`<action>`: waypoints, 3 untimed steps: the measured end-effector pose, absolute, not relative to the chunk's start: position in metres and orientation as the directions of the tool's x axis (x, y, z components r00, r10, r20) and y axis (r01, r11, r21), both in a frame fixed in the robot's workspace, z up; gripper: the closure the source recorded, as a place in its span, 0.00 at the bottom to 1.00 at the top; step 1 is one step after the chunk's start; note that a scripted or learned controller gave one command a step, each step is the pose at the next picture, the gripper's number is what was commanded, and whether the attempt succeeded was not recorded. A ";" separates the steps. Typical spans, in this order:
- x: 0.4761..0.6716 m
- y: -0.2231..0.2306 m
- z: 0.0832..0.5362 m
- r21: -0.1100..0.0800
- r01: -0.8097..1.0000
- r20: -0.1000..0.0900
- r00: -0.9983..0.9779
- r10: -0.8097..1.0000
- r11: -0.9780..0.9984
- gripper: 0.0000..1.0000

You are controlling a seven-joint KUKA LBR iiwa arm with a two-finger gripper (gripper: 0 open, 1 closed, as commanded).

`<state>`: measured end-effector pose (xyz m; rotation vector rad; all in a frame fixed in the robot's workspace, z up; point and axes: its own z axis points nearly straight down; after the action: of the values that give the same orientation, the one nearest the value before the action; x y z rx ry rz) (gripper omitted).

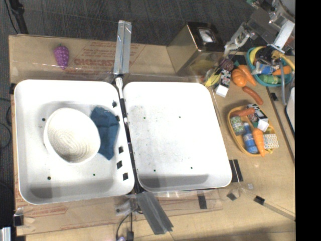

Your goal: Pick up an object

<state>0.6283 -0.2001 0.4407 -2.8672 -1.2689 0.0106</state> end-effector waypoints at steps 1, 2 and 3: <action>0.600 -0.199 0.385 -0.006 0.903 -0.001 0.429 0.903 -0.429 0.00; 0.657 -0.192 0.442 -0.001 0.715 -0.001 0.699 0.715 -0.699 0.00; 0.653 -0.203 0.441 -0.004 0.710 -0.002 0.704 0.710 -0.704 0.00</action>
<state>0.6529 -0.2026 0.4410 -2.8973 -1.2074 0.0055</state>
